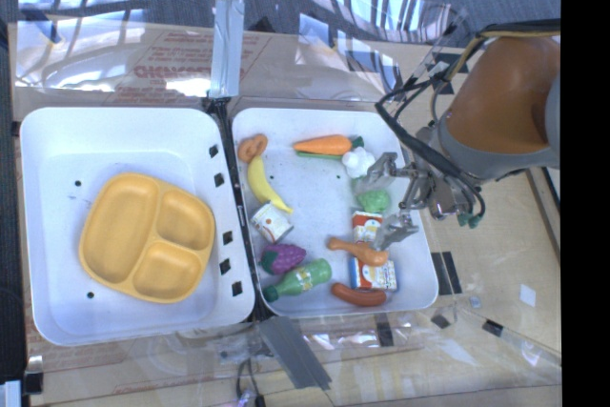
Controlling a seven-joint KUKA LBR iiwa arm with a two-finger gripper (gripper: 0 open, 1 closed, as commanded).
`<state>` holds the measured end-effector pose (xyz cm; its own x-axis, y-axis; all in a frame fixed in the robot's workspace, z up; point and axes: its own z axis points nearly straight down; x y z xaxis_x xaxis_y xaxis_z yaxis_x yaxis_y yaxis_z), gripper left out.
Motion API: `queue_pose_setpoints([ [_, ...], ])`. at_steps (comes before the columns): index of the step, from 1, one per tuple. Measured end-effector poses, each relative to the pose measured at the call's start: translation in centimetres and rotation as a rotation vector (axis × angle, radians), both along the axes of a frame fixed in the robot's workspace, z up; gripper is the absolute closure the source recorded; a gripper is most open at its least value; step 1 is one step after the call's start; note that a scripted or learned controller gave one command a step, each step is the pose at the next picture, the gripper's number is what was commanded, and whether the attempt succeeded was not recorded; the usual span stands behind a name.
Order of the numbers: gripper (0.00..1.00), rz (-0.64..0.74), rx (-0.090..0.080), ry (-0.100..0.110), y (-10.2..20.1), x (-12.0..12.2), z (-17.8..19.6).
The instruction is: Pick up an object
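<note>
The gripper (394, 197) is hanging over the right side of the right bin (286, 124), its jaws spread apart and gripping nothing. Between and just below the two fingers a small green object (375, 201) is lying, rounded and leafy-looking, perhaps a toy vegetable; the view is too coarse to be sure. Beside it a white garlic-like piece (357, 163) is resting against an orange carrot (322, 145). Further down, a small red-and-white carton (366, 226), a drumstick (358, 252) and a boxed item (373, 275) are crowding together. A banana (263, 185), purple grapes (283, 256) and a green bottle (299, 279) are lying to the left. A yellow divided plate (146, 236) is sitting in the left bin (57, 133).
</note>
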<state>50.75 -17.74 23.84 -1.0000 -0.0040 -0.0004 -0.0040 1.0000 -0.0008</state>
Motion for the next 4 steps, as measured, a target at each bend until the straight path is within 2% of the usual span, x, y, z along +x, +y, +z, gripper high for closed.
queue_pose_setpoints([
  [1,0.0,0.012,0.001,0.002,-2.9,-3.0,-6.5],
  [2,0.0,-0.103,-0.001,-0.006,-2.3,-1.7,-14.5],
  [3,1.0,-0.095,-0.003,-0.01,-2.2,-1.5,-13.3],
  [4,1.0,0.218,0.001,-0.001,-3.2,-0.4,-11.9],
])
